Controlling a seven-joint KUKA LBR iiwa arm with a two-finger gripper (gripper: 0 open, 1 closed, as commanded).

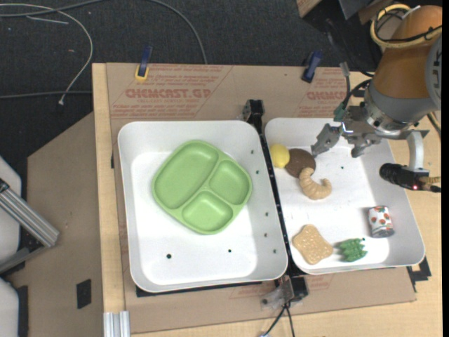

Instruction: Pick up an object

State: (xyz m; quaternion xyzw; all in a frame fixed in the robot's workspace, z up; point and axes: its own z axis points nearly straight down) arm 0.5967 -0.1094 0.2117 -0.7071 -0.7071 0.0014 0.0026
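Cardboard sheeting (210, 83) under your two white bins; the left bin (140, 188) holds a green divided plate (202, 186). Your gripper (344, 140) hangs spread wide above the right bin (351, 181), gripping nothing, near the brown mushroom (300, 161).

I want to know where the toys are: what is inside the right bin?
In the right bin: a yellow ball touching a brown piece, a tan croissant, a cracker, a green sprig and a small can. The arm hides its far corner.
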